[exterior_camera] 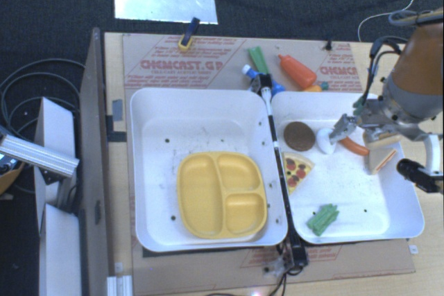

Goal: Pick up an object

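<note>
The hand [352,127] hovers low over the far part of the right bin [406,222], its tip just beside one white round piece [325,141] and one orange sausage [356,146]; whether it grips anything cannot be told. Near it lie one brown disc [300,136], one sandwich wedge [382,160], one pizza slice [297,170] and one green piece [323,218]. The left bin [159,121] holds one yellow divided plate [223,194].
</note>
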You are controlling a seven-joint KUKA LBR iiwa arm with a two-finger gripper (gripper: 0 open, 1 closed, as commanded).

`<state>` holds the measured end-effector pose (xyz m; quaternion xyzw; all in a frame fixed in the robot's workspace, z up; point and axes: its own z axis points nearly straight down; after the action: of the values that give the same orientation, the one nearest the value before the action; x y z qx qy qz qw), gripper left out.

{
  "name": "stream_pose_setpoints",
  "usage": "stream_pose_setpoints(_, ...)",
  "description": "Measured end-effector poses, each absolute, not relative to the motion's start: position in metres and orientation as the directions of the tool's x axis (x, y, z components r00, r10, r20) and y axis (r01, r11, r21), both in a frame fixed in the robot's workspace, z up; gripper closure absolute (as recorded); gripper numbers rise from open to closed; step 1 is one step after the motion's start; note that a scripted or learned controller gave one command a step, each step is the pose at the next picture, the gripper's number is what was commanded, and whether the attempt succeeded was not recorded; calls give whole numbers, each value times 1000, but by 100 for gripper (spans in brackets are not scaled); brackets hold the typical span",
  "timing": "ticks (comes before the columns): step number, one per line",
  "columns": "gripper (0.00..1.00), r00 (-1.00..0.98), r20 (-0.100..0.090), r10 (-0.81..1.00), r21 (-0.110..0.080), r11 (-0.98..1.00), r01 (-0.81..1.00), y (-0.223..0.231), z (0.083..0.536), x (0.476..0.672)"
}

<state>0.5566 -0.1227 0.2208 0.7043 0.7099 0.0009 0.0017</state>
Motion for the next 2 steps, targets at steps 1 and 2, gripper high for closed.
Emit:
stream_pose_setpoints(1, 0, 1, -5, 1000, 7, -1, 1000, -212, 204, 631)
stream_pose_setpoints(2, 0, -6, 1, 1000, -2, 6, 1000, -185, 135, 643)
